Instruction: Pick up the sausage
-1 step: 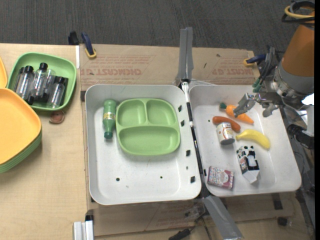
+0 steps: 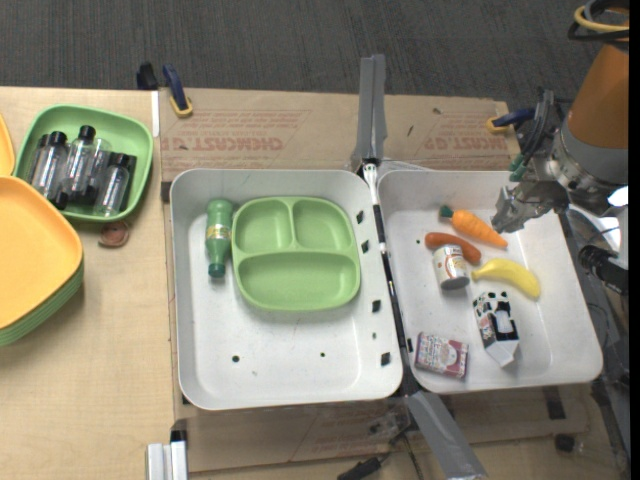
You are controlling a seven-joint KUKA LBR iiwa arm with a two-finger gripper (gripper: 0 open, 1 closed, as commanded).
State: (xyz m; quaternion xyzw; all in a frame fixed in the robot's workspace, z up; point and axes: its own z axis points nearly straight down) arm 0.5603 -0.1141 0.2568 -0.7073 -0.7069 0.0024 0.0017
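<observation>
The sausage (image 2: 444, 241) is a small reddish-orange link lying in the right bin (image 2: 560, 368), between the carrot (image 2: 474, 227) behind it and a small can (image 2: 451, 267) in front of it. My gripper (image 2: 508, 215) hangs over the bin's far right part, just right of the carrot's thick end and about a hand's width right of the sausage. Nothing shows between its fingers.
The right bin also holds a banana (image 2: 510, 276), a black-and-white carton (image 2: 496, 324) and a pink packet (image 2: 441, 355). The left bin (image 2: 280, 368) holds a green divided plate (image 2: 296, 252) and a green bottle (image 2: 218, 236). Trays with vials (image 2: 82, 163) sit far left.
</observation>
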